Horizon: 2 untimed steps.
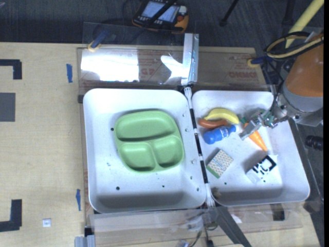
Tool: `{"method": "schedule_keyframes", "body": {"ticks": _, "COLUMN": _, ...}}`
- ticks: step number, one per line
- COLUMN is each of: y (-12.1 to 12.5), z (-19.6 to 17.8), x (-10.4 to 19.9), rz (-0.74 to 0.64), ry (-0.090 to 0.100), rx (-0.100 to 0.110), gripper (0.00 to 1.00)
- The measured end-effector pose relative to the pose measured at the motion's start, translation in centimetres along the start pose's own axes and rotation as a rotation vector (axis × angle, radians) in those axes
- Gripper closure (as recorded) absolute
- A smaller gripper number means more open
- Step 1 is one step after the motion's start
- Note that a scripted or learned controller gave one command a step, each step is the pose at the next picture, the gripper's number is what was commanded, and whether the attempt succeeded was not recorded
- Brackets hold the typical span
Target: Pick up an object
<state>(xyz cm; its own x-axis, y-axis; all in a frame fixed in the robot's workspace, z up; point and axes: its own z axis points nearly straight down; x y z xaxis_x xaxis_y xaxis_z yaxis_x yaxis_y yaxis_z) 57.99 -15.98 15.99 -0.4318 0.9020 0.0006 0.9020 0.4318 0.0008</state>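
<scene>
Two white bins (97, 153), pincer (255, 123) low over carrot (258, 138) — grip unclear, banana (224, 116) beside.

You are looking at an evenly, brightly lit scene, with light falling from above. Strong glare is washing out the clear plastic sheet (136, 66) behind the bins, hiding what lies under it. The white bins (97, 138) are casting only soft shadows along their inner walls. The whole picture is running slightly soft, and small details are blurring.
</scene>
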Motion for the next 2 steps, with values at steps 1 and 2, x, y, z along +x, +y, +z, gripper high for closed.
{"method": "schedule_keyframes", "body": {"ticks": 1, "y": -1.9, "z": 7.4, "x": -3.7, "rz": 0.115, "ry": -0.002, "rx": -0.002, "gripper": 0.00}}
{"method": "schedule_keyframes", "body": {"ticks": 2, "y": -1.8, "z": 6.2, "x": -3.8, "rz": 0.117, "ry": -0.004, "rx": -0.008, "gripper": 1.00}}
